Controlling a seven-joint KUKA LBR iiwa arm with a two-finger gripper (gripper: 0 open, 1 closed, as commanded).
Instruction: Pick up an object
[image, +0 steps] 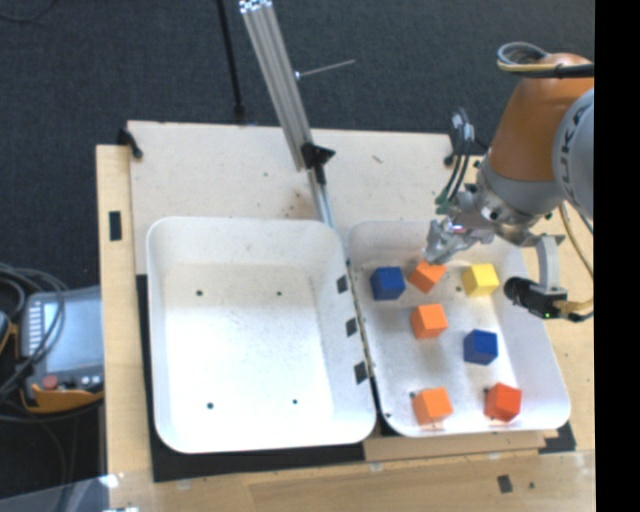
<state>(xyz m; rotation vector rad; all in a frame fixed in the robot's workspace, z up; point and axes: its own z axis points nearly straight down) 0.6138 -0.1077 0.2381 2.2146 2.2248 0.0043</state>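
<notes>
- The end effector (441, 247) sits low in the right bin (540, 330), up near that bin's 12 o'clock edge, right on top of an orange cube (428, 276). Can't tell if its fingers are spread or pinching (too small and blurry from up here), so no claim that it has the cube.
- That orange cube is tilted, touching or nearly touching the tip, with a blue cube (388, 283) just beside it at 9 o'clock and a yellow cube (481, 279) near at 3 o'clock.
- At 6 o'clock from it lies a second orange cube (430, 320), and another blue cube (481, 346) at about 4 o'clock from that one.
- Down by the bin's 6 o'clock rim: a third orange cube (433, 404) and a red-orange cube (503, 402), apart from each other.
- The arm (530, 130) comes in from 2 o'clock, orange band showing.
- The left bin (165, 300) sits side by side with the right one on the table (200, 170).
- A metal rail (285, 95) slants up toward 11 o'clock from between the bins.
</notes>
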